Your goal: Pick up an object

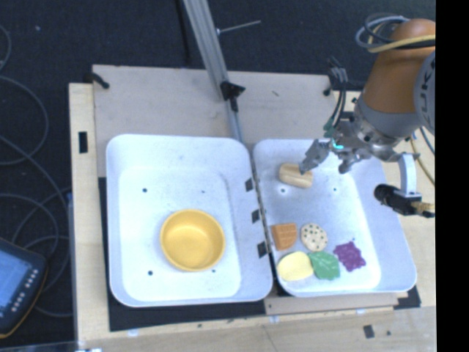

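Bench w/ two shallow white bins side by side. Left bin (132,160) holds one yellow bowl (193,239), upright, sitting a bit near of centre.

Right bin (381,259) holds the toy food items. Tan bread-roll piece (295,176) lies at far-left part of bin, long axis roughly left-right, well apart from the rest. Near-left cluster: orange block (284,235) by the left wall; round tan cookie w/ dark specks (314,236) just right of it; pale yellow lump (295,267) at near edge; green leafy piece (325,265) touching the yellow lump on its right; purple grape bunch (349,256) just right of the green piece.

Arm enters from right, orange band (396,57) above wrist, over far-right corner of right bin. Gripper (327,160) spread apart: left finger (315,156) slants down toward the right end of the bread roll, tip just beside/above it; other finger off to the right, over bare bin floor. Nothing between fingers, so no grasp. Contact betw. left fingertip and roll: can't tell from this angle.

Metal camera pole (209,46) runs from far edge down to the gap between bins. Black cables on dark floor at left; tablet screen (15,284) at near-left corner.
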Controlling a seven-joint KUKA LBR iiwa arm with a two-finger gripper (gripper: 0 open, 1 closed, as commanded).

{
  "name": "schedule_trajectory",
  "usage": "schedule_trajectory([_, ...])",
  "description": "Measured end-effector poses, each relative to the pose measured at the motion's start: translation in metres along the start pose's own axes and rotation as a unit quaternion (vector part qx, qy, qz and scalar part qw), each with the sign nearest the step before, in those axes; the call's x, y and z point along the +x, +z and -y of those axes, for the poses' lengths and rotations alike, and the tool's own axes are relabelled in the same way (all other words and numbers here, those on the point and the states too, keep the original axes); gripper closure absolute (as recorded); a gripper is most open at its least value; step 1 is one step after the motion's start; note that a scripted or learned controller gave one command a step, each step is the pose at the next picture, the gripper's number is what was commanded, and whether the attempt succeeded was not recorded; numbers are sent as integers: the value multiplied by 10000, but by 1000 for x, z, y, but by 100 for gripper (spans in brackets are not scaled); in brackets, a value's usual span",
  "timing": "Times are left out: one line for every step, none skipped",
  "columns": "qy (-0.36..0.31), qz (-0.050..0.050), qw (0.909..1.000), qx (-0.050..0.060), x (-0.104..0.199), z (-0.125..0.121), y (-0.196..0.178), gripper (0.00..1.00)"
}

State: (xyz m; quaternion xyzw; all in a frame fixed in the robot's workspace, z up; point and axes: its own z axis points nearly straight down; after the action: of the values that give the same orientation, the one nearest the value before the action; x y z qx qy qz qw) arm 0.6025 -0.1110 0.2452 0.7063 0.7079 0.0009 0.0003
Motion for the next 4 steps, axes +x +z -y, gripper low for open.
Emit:
schedule_trajectory([22, 16, 10000, 33, -5, -2, 62, 0])
schedule_trajectory([23, 17, 10000, 31, -11, -7, 123, 0])
schedule_trajectory([31, 20, 10000, 16, -13, -7, 145, 0])
schedule_trajectory([55, 11, 10000, -7, -13, -8, 133, 100])
